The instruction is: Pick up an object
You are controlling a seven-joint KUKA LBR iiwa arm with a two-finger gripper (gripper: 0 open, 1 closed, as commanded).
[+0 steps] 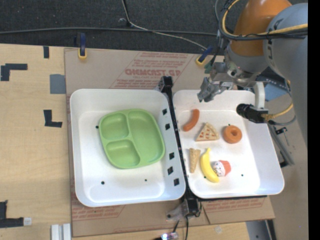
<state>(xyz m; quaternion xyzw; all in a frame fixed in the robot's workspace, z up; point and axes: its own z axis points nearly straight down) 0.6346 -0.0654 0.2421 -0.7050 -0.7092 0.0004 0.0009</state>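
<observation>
My gripper (206, 95) hangs over the far edge of the right bin (260, 184), with its fingers apart and nothing between them. Just below and left of it lies an orange-red sausage (191, 120). A pizza-slice toy (206, 133) sits beside the sausage, and an orange doughnut (232, 134) lies to its right. Nearer the front edge are a tan cone (194, 159), a yellow banana (208, 166) and a small red-and-white toy (221, 168).
The left bin (85, 184) holds a green divided plate (132, 138). A black divider (170, 134) runs between the two bins. The arm's orange band and grey body (265, 29) loom over the right bin's far right corner.
</observation>
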